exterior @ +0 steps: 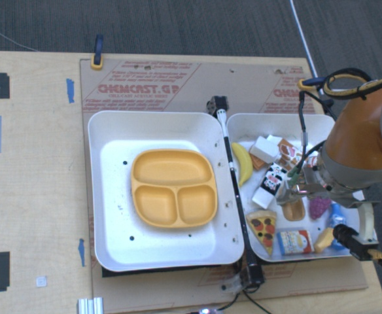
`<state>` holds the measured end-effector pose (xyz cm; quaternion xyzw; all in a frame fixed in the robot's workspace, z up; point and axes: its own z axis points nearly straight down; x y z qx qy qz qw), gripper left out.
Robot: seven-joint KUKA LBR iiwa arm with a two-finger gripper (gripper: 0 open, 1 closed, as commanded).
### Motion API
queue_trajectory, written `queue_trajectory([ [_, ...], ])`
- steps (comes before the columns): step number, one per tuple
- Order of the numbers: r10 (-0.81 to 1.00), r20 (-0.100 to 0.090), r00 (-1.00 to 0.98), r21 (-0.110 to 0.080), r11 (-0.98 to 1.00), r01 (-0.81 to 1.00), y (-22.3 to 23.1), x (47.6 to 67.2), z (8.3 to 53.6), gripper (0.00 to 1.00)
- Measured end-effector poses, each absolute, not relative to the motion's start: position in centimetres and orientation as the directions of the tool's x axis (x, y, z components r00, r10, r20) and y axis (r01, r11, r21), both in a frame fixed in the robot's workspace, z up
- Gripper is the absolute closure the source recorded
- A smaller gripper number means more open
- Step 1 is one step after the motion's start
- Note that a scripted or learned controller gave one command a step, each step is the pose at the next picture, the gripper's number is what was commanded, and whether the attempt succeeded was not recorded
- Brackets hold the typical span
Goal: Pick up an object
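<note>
Two white bins sit side by side on the surface (40, 175), over a brown cardboard sheet (145, 87).

Left bin (106, 195): one yellow-orange divided plate (173, 188), three compartments, lying flat near the middle.

Right bin (243, 126): a cluster of small toy items. Banana (243, 163) along the left wall. White block (265, 149) just right of it, a brown-and-red packet (288, 153) beside that. Black-and-white cow-print piece (271, 178) below the block. Pizza slice (263, 228) near the front left corner. Red-and-white snack packet (293, 242) at the front wall, a yellow piece (324, 241) to its right, a blue item (338, 215) above that. Purple piece (319, 207) next to a tan bread-like piece (294, 210).

The arm reaches in from the right; its grey and orange bulk covers the right side of that bin. Tool (289, 191) sits low over the middle of the clutter, just above the bread-like piece and beside the cow-print piece. Cannot tell whether it is apart or together, nor whether anything is clamped in it.
</note>
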<state>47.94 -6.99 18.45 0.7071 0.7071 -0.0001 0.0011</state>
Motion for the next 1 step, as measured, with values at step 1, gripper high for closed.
queue_trajectory([
  [1, 1.0, 0.001, -0.002, 0.0, 0.002, 1.0, 1.12, 51.11, 20.63, 1.0],
])
